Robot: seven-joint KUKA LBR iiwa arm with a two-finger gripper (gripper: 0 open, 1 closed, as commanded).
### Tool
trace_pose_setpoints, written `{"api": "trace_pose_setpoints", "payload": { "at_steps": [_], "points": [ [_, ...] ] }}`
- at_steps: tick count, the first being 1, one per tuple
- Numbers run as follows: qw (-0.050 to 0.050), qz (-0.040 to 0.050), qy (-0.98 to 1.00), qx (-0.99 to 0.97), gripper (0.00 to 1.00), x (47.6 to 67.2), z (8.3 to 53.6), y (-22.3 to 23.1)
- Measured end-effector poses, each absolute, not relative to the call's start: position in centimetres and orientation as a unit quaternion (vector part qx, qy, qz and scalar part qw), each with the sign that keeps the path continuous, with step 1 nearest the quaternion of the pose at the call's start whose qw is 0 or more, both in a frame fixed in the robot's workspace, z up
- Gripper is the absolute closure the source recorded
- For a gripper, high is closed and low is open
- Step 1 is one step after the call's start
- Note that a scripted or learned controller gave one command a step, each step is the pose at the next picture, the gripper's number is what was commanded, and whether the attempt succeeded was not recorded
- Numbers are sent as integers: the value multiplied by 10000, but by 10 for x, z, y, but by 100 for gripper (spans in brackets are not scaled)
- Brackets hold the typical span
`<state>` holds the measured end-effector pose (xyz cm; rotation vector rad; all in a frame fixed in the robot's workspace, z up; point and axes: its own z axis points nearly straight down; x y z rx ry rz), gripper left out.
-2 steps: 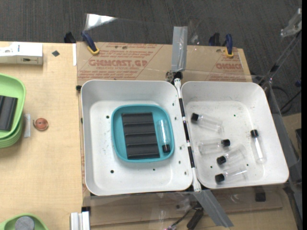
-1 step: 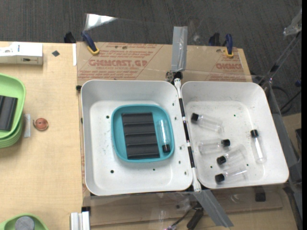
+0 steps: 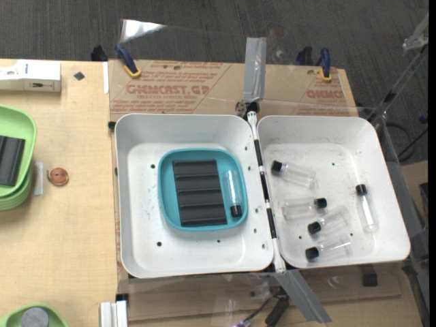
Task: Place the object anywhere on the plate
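Camera view looks down on two white bins side by side. Within the left bin (image 3: 136,247) sits a teal plate (image 3: 167,182) carrying dark ridged slats, and a clear vial with a black cap (image 3: 232,192) lies along the plate's right side, resting on it. By that evidence the placing looks complete: the object is on the plate and nothing appears left to do there. Across the right bin (image 3: 381,155) several more capped vials (image 3: 320,227) lie scattered, apart from one another. As for the gripper, its state cannot be told from this frame.
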<state>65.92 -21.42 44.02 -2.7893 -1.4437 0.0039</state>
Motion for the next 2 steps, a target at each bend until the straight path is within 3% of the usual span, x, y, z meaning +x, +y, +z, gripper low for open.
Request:
{"api": "trace_pose_setpoints", "payload": {
  "at_steps": [2],
  "points": [
    [0,8,-3331,-9429,0,656,441,-218]
  ]
}}
